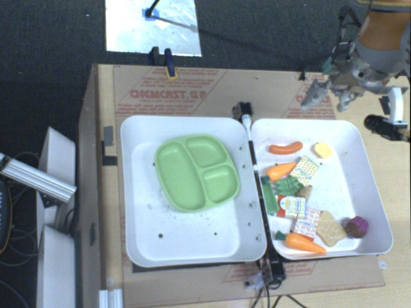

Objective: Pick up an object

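We see the gripper (331, 99) hanging past the far edge of the right bin (366, 191), its two fingers spread apart with nothing between them. The arm (383, 27) with its orange band comes in from the far right corner. In the right bin lie the toy foods: a sausage (285, 148) and a yellow piece (323, 150) at the far side, a carrot (281, 171) beside a checked packet (306, 170), something green (288, 185) near the middle, another carrot (304, 242) at the near edge, a cracker (330, 229) and a purple piece (357, 226) to its right. The left bin (141, 236) holds a green divided plate (196, 172)
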Motion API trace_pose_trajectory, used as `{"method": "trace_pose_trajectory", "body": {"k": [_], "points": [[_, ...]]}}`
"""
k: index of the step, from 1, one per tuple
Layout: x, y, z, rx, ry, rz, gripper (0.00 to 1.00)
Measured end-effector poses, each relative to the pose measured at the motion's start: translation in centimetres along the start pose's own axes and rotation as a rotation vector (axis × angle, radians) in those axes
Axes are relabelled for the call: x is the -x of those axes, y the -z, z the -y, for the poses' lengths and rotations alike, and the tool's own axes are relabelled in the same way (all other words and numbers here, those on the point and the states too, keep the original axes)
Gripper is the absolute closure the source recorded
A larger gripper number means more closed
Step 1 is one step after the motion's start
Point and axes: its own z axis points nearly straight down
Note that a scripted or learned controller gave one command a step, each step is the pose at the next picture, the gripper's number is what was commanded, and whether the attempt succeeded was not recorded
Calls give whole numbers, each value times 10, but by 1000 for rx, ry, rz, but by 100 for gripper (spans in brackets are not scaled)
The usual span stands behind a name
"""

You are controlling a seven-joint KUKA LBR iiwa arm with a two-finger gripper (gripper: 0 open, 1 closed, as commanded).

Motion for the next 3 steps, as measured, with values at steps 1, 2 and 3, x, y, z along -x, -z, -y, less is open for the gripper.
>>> {"method": "trace_pose_trajectory", "body": {"k": [1, 2, 3], "points": [[1, -127, -1, -5, -2, -1, 0], [-30, -191, -3, 2, 1, 0, 0], [-32, -192, 42, -2, -3, 0, 0]]}}
